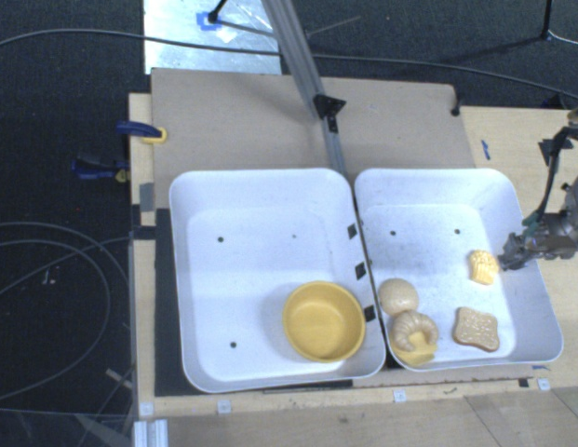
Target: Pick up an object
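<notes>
The right bin (428,177) holds a small yellow corn piece (482,266) near its right wall. Lower down lie a tan bread slice (477,329), a pale round bun (397,296) and a croissant (414,331) in the bin's front left corner. A yellow bowl (324,320) stands upright in the front right of the left bin (256,180). My gripper (517,250) reaches in over the right bin's right rim, just right of the corn piece and close to it. Nothing is visibly held.
A grey metal pole (302,59) slants from the top down to the seam between the bins. Yellow and blue clamps (140,132) grip the bench's left edge. Cables lie on the dark floor at left.
</notes>
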`<state>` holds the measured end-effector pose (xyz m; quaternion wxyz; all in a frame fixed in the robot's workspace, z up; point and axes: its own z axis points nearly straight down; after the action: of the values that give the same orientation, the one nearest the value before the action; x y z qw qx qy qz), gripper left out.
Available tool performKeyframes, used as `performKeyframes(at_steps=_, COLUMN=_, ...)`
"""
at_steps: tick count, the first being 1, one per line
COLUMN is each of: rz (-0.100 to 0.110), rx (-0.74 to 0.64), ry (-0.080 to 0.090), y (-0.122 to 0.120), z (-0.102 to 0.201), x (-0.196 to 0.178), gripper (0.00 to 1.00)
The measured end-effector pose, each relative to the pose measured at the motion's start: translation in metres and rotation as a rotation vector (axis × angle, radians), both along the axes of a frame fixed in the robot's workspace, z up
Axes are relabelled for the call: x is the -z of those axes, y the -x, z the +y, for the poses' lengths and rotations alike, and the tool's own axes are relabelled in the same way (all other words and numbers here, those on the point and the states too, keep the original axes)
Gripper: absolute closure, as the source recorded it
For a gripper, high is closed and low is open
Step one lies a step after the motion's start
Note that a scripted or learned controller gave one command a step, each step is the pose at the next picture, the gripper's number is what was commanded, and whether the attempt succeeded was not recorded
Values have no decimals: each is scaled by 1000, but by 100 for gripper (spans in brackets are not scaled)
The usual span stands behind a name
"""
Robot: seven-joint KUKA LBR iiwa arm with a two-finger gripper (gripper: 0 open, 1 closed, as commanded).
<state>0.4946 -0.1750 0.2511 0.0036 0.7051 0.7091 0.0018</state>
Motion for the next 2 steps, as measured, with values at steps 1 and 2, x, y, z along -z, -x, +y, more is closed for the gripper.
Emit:
performKeyframes(at_steps=1, rz=4, rx=-6, ry=-3, y=-12, z=58, x=2, gripper=100)
performKeyframes(at_steps=2, rz=5, rx=-6, ry=-4, y=-31, z=119, x=8, gripper=100)
